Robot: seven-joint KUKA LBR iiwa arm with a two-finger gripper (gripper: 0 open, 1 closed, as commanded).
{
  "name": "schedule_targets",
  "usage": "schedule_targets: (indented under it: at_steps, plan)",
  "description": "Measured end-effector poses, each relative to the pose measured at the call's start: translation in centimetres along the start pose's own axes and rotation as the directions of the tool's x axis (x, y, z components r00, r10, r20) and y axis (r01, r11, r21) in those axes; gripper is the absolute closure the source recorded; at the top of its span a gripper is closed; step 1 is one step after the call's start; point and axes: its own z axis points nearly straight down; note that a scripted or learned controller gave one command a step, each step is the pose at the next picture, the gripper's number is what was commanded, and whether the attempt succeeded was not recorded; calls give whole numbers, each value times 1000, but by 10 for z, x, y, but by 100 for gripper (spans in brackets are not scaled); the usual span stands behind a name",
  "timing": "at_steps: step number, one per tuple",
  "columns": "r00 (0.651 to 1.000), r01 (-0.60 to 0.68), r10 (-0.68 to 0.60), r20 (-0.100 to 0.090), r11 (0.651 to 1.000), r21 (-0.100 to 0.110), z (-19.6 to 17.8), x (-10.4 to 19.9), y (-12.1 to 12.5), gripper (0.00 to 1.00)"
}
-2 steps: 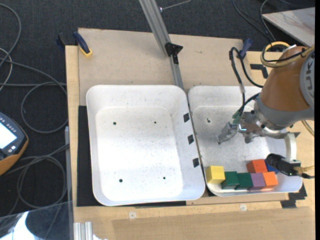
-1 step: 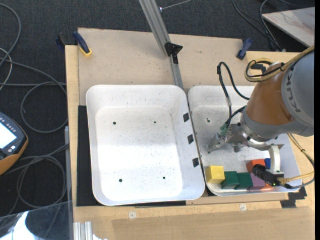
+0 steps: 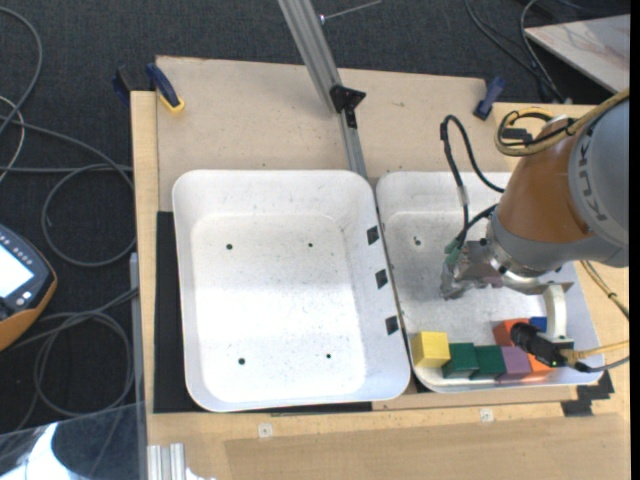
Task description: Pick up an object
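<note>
- Blocks, the things to pick from, sit in a row along the near wall of the right bin (image 3: 400, 193): a yellow block (image 3: 432, 347), a green block (image 3: 474, 360) and a purple block (image 3: 516, 363), all below the gripper (image 3: 455, 278) and off to its right.
- Whether its jaws stand open or closed I cannot tell from here.
- Risk, as I judge it: the blocks touch one another and hug the wall, so a descent could shove or jam them.
- Arm (image 3: 560, 203) reaches in from the right, wrist bent down over the bin floor.

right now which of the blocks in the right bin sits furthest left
The yellow block. It lies at the left end of the row along the right bin's near edge; the green blocks, purple block and orange block all lie further right.
</note>
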Motion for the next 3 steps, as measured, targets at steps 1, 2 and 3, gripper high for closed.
schedule_targets:
  at_steps: [1, 2, 3]
  plan:
    - [1000, 0, 0, 3, 1000, -6, -55, -10, 0, 100]
    - [1000, 1, -1, 3, 1000, -5, -100, -12, 6, 100]
    - [1000, 1, -1, 3, 1000, -4, -121, -12, 7, 100]
